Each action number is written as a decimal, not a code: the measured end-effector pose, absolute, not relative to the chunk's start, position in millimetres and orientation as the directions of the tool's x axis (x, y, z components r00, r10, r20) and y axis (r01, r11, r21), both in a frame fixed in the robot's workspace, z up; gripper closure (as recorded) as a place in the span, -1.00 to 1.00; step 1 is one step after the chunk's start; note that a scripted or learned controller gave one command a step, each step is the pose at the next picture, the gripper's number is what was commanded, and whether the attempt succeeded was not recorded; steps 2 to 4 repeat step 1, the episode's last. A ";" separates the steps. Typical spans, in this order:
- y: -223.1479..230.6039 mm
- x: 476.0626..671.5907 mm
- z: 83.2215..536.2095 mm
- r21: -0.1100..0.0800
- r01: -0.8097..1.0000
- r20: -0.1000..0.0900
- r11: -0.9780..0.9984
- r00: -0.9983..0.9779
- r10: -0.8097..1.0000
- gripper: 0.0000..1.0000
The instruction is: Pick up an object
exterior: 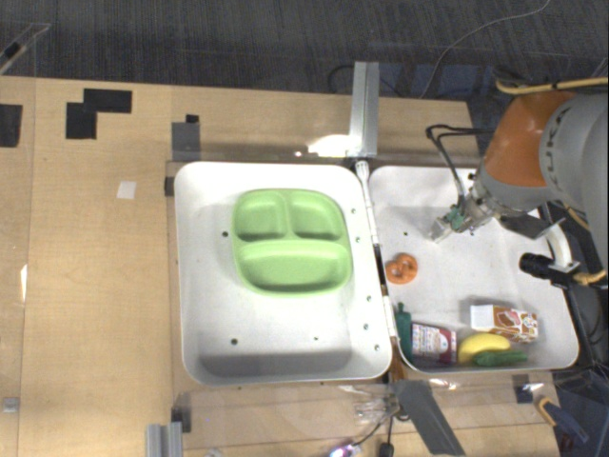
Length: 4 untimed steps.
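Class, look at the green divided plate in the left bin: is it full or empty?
Empty. The plate lies flat in the left bin, and all three of its compartments show bare green with nothing in them.

No legible text, brand, number or sign anywhere. Printed packaging along front edge of right bin (567, 350): dark red pouch (433, 342) near front-left corner, white-and-red carton (504, 321) toward front-right corner; print on both too small and blurred to read. Black squares (93, 110) on tabletop (86, 284) near far-left corner: plain marks, no characters.
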State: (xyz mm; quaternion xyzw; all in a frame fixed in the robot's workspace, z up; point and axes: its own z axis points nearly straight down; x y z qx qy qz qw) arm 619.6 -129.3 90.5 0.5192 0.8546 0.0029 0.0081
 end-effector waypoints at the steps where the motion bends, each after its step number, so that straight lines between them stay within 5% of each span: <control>1: -127.7 622.3 103.5 0.020 0.884 -0.016 0.467 -0.467 0.884 1.00; 4: -127.7 622.3 103.5 0.020 0.884 -0.016 0.467 -0.467 0.884 1.00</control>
